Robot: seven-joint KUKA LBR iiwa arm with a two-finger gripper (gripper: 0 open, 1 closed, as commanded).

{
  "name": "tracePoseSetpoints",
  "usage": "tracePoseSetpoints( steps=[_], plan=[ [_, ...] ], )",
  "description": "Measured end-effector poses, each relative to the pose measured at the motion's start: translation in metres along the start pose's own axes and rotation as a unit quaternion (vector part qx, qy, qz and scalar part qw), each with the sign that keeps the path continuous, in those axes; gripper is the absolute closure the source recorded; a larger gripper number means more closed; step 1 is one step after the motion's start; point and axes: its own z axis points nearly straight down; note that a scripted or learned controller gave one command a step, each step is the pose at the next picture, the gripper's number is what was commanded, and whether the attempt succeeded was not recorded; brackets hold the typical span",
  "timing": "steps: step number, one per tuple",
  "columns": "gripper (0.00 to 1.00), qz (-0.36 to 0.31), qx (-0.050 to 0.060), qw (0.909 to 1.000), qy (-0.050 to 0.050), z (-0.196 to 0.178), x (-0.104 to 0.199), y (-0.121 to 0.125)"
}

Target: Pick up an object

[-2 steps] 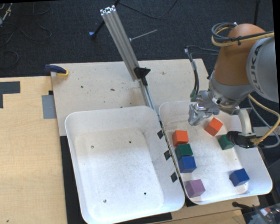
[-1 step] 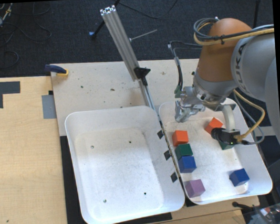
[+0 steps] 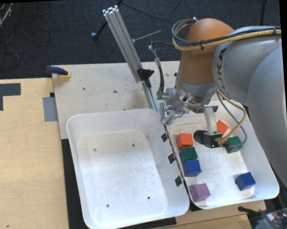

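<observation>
Nearest us the purple block (image 3: 199,192), then the orange block (image 3: 184,140), lie loose in the right bin (image 3: 221,172); we judge nothing picked yet. Beyond, the claw (image 3: 169,115) hangs by the bin's far rim; spread or pressed together, we cannot tell.

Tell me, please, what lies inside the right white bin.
Seven cubes: orange, dark green, blue, lilac in a column; second blue, green, second orange rightward. The arm covers the far corner.
</observation>
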Motion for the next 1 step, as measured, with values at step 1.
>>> tracePoseSetpoints(
  steps=[1],
  plan=[
    [1.00,0.000,0.000,1.0000,0.000,0.0037,0.0471,0.0112]
  ],
)
